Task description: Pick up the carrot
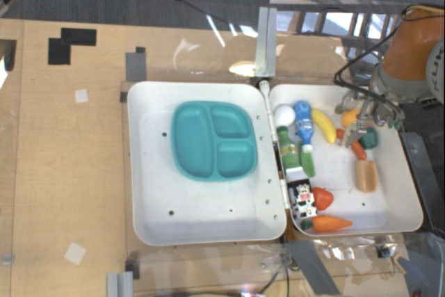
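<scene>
The carrot [331,223] is orange and lies flat along the front wall of the right bin [396,219], tip pointing right. My gripper [359,127] hangs over the bin's back right part, well behind the carrot. It is just above a small red item [357,148] and a dark teal item [369,139]. Nothing shows between it and the carrot except a tan bread-like piece [366,175].
A red fruit [322,199] and a small black-and-white box [302,197] sit next to the carrot. A green bottle [289,147], blue bottle [302,122], white ball [284,113] and banana [323,126] fill the bin's left side. The left bin [149,205] holds a teal divided plate [212,140].
</scene>
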